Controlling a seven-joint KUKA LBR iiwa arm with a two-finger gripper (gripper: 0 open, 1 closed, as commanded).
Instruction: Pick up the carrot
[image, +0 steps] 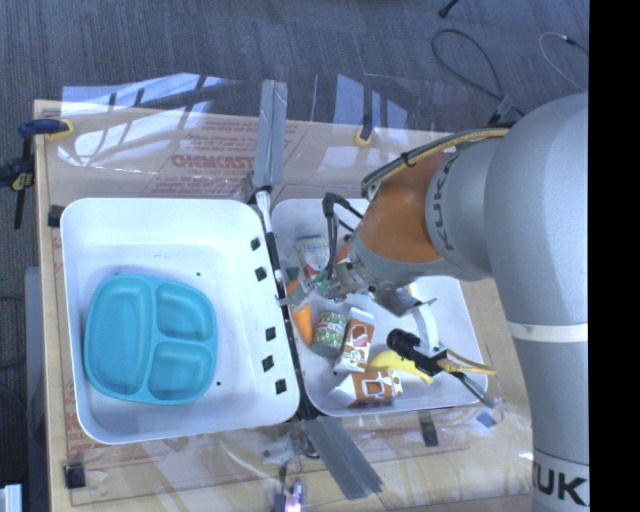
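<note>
The tan tabletop (150, 150) is carrying two shallow white bins side by side, the left bin (160, 225) sitting at centre left, the right bin (455, 315) just beside it; a blue clamp (40, 128) is gripping the upper-left corner.

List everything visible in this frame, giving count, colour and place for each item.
left-hand bin: 1, white, view's left half of the bench
right-hand bin: 1, white, right next to the first
plate: 1, light blue, three compartments, in the left-hand bin
carrot: 1, orange, in the right-hand bin by its left wall
packet: 1, green and brown, just right of the carrot
carton: 1, white and orange, mid right-hand bin
yellow item: 1, yellow, beside the carton; kind unclear
box: 1, orange-brown, near the right-hand bin's front edge
clamp: 1, blue, bench's far left corner
arm: 1, grey with an orange band, entering from the right
end effector: 1, dark, low over the right-hand bin
</note>
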